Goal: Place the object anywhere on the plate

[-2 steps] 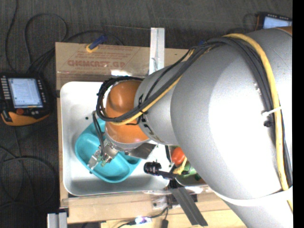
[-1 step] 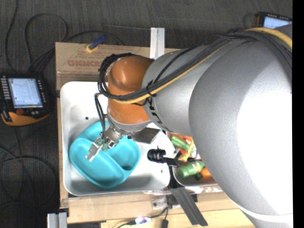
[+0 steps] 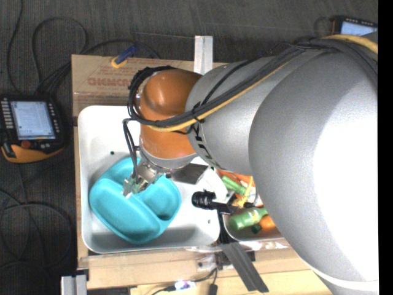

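From the camera above the bench, we see the grey arm (image 3: pixel 307 152) filling the right side and reaching across to the left bin (image 3: pixel 98 134). Its orange band (image 3: pixel 166 115) sits over that bin's far half. Below the band, the gripper (image 3: pixel 135 188) points down at the turquoise plate (image 3: pixel 116 208).

The plate lies in the near half of the left bin, close to its front wall, and a raised ridge divides it into sections. The claw's tip is over the plate's upper middle, about where the ridge runs. We cannot tell whether it touches the plate or hangs just above it. Nor can we tell whether the claw is open or closed, or whether anything sits in it — the tip is too small and blurred.

Right of the left bin, half hidden under the arm, a cluster of orange pieces (image 3: pixel 236 182) and a green item (image 3: pixel 245 219) lie close together. We cannot say which of them is the task's object.

On the floor at far left, well apart from the bins, lies a handheld screen unit (image 3: pixel 29 125).
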Motion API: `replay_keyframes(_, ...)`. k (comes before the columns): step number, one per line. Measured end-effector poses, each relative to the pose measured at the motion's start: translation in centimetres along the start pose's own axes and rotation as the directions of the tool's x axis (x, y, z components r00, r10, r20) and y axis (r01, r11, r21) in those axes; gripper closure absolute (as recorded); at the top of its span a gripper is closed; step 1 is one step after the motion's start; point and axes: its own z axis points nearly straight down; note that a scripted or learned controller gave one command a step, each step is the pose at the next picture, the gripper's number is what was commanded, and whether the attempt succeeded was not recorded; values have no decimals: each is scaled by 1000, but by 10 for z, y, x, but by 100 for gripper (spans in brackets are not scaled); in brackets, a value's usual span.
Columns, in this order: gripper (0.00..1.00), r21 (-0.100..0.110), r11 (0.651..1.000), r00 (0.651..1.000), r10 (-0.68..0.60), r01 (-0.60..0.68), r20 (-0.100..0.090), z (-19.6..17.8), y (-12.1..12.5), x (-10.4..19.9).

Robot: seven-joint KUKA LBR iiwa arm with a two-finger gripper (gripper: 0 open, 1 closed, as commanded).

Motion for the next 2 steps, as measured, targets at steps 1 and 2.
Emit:
replay_keyframes(1, 100, -18, 983, 983, -182, 182, 9, 86, 1, 25)
replay_keyframes(2, 100, -4, 997, 997, -71, 71, -3, 61, -28, -57)
